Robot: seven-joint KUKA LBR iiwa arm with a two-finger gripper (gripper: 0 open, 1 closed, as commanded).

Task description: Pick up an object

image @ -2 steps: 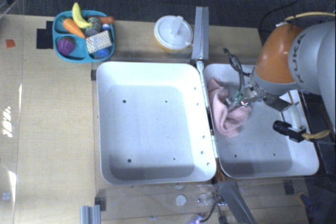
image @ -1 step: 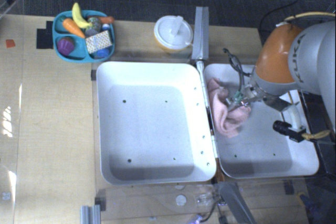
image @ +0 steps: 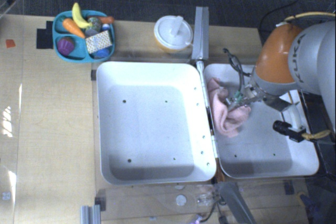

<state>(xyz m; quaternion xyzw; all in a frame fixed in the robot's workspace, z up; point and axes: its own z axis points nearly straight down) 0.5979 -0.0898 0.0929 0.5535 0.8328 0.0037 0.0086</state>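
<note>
Your gripper point(image: 239, 98) is sitting low in the right bin point(image: 273, 157), pressing into a soft, crumpled pink cloth point(image: 227, 115) bunched against the bin's left wall; whether it is gripping, you cannot tell. The smooth white left bin point(image: 152, 123) is lying alongside.

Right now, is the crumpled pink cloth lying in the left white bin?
No, the crumpled pink cloth lies in the right white bin, against its left wall.
</note>
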